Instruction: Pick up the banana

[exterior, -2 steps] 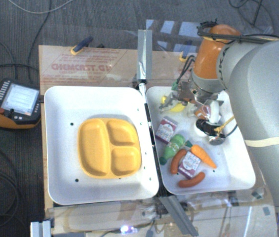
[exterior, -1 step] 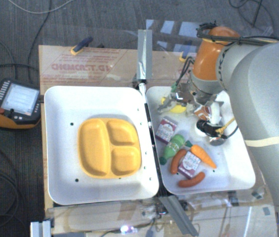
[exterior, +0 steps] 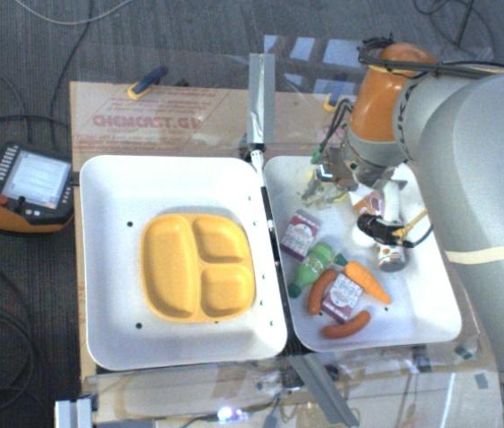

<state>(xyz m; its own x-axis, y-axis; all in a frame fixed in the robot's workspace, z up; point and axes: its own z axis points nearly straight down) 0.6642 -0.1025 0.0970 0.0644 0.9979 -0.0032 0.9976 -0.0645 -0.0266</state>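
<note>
My gripper (exterior: 326,182) hangs low over the far part of the right bin (exterior: 430,324), close to its left wall. Directly under it lies a small pale yellowish shape (exterior: 314,193); it is too small and too hidden to tell whether it is the banana. The wrist with the orange band (exterior: 378,107) stands above and to the right of the gripper.
The right bin also holds a small carton (exterior: 301,234), a green bottle (exterior: 312,268), a carrot (exterior: 365,280), two sausages (exterior: 320,292) (exterior: 345,325), another carton (exterior: 342,298) and a can (exterior: 391,258). A yellow compartment tray (exterior: 200,264) lies in the left bin (exterior: 109,239).
</note>
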